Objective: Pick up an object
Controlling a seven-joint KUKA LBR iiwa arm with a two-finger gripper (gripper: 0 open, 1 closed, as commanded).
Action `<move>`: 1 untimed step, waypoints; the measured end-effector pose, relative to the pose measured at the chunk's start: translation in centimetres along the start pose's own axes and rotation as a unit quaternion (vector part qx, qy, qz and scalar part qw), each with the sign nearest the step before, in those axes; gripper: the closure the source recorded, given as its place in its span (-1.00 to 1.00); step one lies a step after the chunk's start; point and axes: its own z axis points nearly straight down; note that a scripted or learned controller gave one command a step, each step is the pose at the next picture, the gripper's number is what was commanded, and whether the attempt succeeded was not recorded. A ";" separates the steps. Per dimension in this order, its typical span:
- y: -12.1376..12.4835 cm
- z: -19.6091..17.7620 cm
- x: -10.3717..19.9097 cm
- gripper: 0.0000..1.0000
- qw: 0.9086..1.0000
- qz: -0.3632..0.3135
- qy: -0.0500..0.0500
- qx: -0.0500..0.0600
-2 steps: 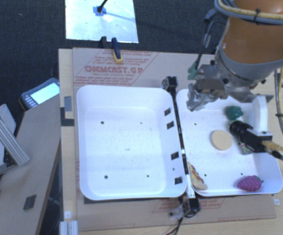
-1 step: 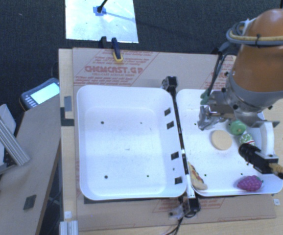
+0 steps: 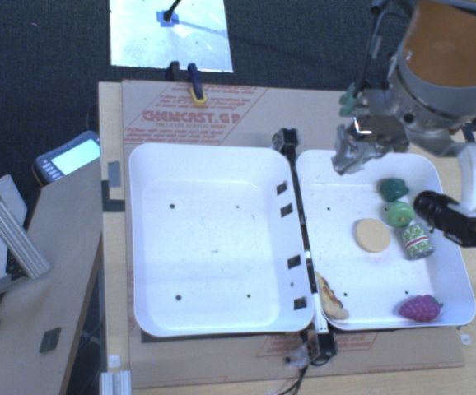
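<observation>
Grey gripper (image 3: pixel 351 161) hangs over the back left corner of the right bin (image 3: pixel 456 303); whether it is parted or together cannot be told, and nothing is visible in its grasp. Candidate objects lie apart from it toward the bin's right side: a dark green piece (image 3: pixel 393 189), a light green piece (image 3: pixel 400 214), a small patterned can (image 3: pixel 417 241) and a tan disc (image 3: pixel 372 236). A purple grape cluster (image 3: pixel 420 307) sits near the front right corner. A yellow-brown item (image 3: pixel 332 299) lies against the front left wall. The left bin (image 3: pixel 139 220) adjoins, with black clips (image 3: pixel 286 211) along the shared edge
</observation>
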 end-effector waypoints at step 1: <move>2.0 1.5 4.9 1.00 1.000 0.000 -0.001 0.007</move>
